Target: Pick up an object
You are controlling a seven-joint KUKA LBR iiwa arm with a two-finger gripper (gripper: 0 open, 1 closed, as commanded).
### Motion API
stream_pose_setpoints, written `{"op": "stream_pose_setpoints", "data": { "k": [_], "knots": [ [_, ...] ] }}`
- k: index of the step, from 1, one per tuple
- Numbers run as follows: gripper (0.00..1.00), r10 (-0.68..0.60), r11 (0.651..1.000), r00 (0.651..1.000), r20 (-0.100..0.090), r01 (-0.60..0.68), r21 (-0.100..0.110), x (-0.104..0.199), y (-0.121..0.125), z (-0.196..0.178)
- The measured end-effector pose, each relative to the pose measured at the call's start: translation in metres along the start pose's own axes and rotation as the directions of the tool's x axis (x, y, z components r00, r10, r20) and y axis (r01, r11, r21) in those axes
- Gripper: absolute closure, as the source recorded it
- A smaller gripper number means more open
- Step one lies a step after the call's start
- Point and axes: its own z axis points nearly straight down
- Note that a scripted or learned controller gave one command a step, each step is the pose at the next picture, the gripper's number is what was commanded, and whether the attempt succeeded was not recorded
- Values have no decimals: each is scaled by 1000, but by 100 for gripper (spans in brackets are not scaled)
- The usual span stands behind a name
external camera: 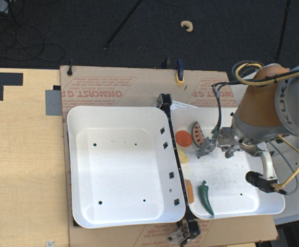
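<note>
- Gripper (207, 149): low in the right bin (273, 207); finger state cannot be told.
- Watermelon slice (197, 134) and orange ball (184, 138) lie just beside it; green pepper (206, 197) nearer the front.
- Nothing visibly held; pick judged outstanding.
- Left bin (77, 163): unaffected.

In the right bin (273, 202) we count five small toy foods, all lying loose near its left wall. An orange-red round piece (184, 138) sits toward the upper left, and just beside it on the right a watermelon slice (197, 134) — red flesh with dark seeds and a green rind — lies tilted on its side. Below the round piece we see a pale yellow piece (183, 157) against the wall. Lower down, an orange stick-shaped piece (189, 191) lies along the same wall, and near it a dark green pepper (206, 198) lies slantwise, stem end up.
</note>
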Motion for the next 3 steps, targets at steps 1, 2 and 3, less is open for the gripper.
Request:
{"op": "stream_pose_setpoints", "data": {
  "k": [1, 2, 3],
  "knots": [
    [0, 0, 1000, 1000, 1, 0, -7, 22, 56, 49],
    [0, 2, 1000, 1000, 1, -2, -7, 24, 87, 65],
    [100, 5, 1000, 1000, -1, -5, -11, 23, 88, 51]
  ]
}}
